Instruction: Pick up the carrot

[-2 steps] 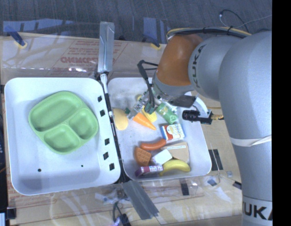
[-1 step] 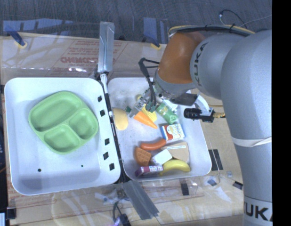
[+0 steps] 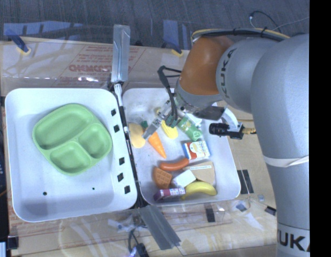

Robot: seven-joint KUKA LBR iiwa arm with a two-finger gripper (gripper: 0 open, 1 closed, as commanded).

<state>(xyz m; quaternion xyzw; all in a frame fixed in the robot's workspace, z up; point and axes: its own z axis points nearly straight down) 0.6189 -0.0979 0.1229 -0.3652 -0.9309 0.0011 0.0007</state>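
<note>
- Reaching into the right bin (image 3: 225, 159) from above, the hand (image 3: 156, 123) hangs low so its tips meet the carrot (image 3: 156, 143).
- Carrot lies just below the hand, touching its tip.
- Finger spacing: cannot tell.
- Green plate (image 3: 72, 138) sits well left of the hand.

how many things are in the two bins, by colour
green: 2, divided plate, bottle
orange: 2, carrot, sausage
yellow: 3, banana, two pieces
brown: 1, waffle
other: 3, carton, tan slice, wrapped bar
total: 11
</note>
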